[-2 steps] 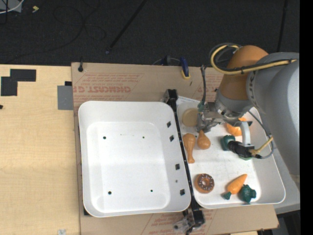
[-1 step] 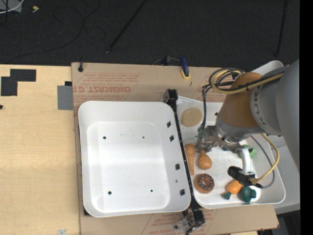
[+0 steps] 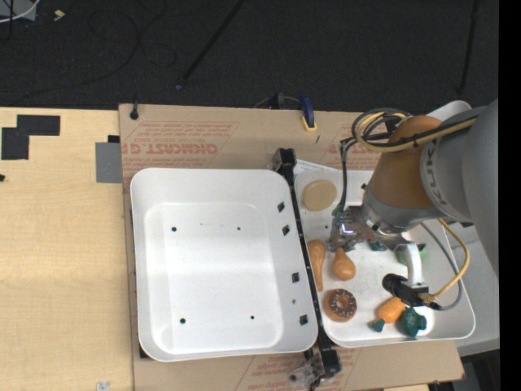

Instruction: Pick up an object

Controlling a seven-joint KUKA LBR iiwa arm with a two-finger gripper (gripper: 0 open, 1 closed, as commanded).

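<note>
My gripper (image 3: 343, 228) hangs low over the right bin (image 3: 456, 326), near its left side. Just below it lies an orange pear-shaped toy (image 3: 344, 265), narrow end pointing up toward the gripper. A tan elongated bread-like piece (image 3: 316, 260) lies to the left, against the bin's wall. A flat tan disc (image 3: 319, 194) sits at the bin's far left corner. A brown sprinkled donut (image 3: 340, 304) rests near the front. An orange carrot with a teal end (image 3: 391, 310) and a teal lump (image 3: 413, 323) lie at the front right. Nothing visible is held.
The left bin (image 3: 146, 218) stands beside the right one, with a black divider bar (image 3: 297, 243) running between them. Both bins rest on a cardboard sheet (image 3: 203, 137). The arm's grey body (image 3: 464, 177) covers the right bin's far right part.
</note>
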